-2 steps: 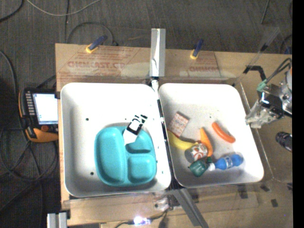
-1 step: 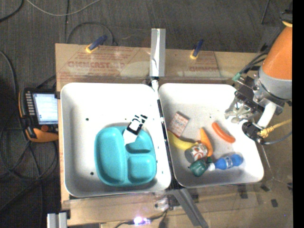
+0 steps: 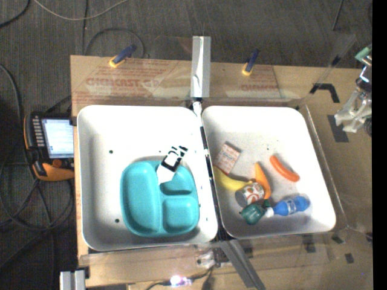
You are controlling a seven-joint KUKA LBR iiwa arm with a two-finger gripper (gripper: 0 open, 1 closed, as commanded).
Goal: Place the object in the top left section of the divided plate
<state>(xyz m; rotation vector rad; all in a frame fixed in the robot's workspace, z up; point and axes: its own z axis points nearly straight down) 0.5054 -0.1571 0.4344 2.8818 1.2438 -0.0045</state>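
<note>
A teal divided plate (image 3: 142, 201) lies in the left bin (image 3: 97, 138), with one large section on its left and two smaller ones on its right. A black and white object (image 3: 171, 160) rests across the plate's upper right rim, partly over the upper small section. My gripper (image 3: 354, 112) hangs at the far right of the view, outside both bins and well away from the plate. Nothing can be seen held in it.
The right bin (image 3: 302, 132) holds a small pinkish box (image 3: 228, 156), a banana (image 3: 228, 180), an orange carrot (image 3: 284, 168), a can (image 3: 252, 193), a green item (image 3: 253, 212) and a blue bottle (image 3: 291, 206). A metal divider post (image 3: 200, 65) stands behind the bins.
</note>
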